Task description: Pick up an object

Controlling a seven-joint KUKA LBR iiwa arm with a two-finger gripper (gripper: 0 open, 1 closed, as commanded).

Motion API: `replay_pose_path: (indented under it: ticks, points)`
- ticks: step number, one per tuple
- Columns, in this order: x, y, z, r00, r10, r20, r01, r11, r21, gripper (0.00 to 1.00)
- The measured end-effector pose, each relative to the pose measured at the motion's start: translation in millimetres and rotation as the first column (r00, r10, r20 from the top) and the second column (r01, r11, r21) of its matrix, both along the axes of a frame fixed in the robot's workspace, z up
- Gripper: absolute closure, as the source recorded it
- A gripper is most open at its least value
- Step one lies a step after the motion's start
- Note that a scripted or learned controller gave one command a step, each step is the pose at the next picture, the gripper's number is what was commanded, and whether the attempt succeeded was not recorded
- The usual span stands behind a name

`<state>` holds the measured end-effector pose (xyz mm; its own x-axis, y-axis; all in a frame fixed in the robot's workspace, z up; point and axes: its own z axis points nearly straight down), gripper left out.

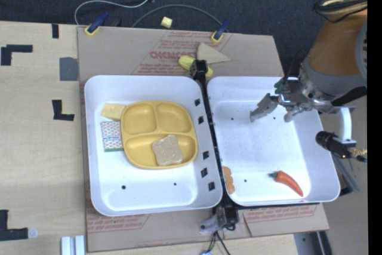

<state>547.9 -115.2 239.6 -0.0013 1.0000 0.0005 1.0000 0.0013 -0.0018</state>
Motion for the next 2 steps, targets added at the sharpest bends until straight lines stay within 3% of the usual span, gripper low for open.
replay_pose_path:
  ticks: [1, 2]
  points:
    - [-53, -44, -55, 1.000, -0.006, -0.006, 0.006, 1.000, 0.001, 0.00]
    - [-64, -60, -23, 1.000, -0.002, 0.003, 0.002, 1.000, -0.002, 0.00]
